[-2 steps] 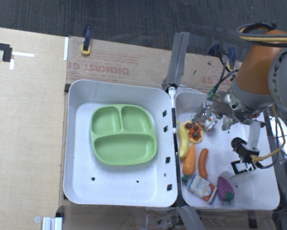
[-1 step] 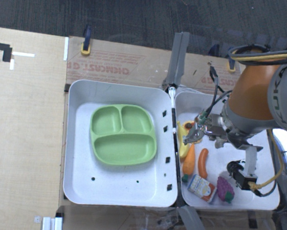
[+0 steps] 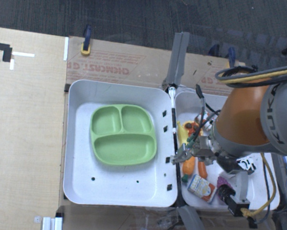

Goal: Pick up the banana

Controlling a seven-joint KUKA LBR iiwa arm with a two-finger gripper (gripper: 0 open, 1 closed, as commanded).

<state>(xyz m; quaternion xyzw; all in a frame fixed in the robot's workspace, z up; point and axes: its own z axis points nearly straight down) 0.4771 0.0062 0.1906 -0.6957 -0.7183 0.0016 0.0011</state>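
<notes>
The banana (image 3: 183,133) lies in the right bin (image 3: 267,201) beside the divider, long axis running top to bottom; the gripper (image 3: 188,154) hangs over its lower end; whether it is spread or closed, I cannot tell.

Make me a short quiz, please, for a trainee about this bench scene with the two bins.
1. True or false: the green plate lies in the left bin.
2. How many compartments has the plate? A) two B) three C) four
3. Over which bin does the gripper hang?

Key:
1. True.
2. B.
3. The right bin, beside the banana and near the carrot.
</notes>
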